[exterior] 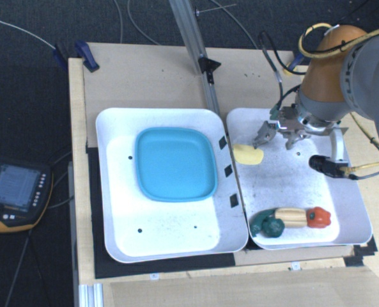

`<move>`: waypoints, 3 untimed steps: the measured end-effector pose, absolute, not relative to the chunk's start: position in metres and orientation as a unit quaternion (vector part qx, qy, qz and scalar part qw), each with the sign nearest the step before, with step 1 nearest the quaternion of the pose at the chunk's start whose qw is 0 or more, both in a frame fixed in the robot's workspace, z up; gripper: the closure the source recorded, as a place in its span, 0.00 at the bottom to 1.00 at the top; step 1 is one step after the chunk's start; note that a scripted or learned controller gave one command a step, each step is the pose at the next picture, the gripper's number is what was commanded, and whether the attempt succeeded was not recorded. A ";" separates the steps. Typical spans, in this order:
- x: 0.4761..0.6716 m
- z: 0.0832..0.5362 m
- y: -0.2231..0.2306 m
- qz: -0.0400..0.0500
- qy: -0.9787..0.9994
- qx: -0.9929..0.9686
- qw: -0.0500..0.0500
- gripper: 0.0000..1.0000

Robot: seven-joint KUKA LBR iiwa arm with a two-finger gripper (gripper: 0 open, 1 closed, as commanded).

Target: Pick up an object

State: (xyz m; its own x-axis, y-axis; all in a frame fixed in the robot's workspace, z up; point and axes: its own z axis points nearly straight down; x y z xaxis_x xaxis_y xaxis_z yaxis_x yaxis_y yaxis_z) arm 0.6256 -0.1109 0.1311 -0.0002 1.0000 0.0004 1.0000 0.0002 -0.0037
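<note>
The fingers point(266, 134) stood spread apart with nothing between them, the gripper point(280, 135) low over the right bin point(342, 190). A yellow piece point(248, 154) lay just beside the left finger. A green, tan and red toy point(290, 220) lay near the bin's front edge. The left bin point(116, 190) held a blue plate point(175, 164).

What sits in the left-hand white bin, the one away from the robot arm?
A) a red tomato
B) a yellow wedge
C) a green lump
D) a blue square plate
D: the blue square plate lies alone in the left bin, while the yellow wedge, the green lump and the red piece all lie in the right bin under the arm.
</note>
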 end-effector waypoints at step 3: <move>0.624 0.169 -0.109 -0.002 -0.707 -0.707 -0.002 1.00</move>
State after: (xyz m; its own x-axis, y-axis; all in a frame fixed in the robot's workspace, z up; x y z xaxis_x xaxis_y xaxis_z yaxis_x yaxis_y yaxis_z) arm 0.6238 -0.1094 0.1695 -0.0004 1.0000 -0.0005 1.0000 0.0004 0.0061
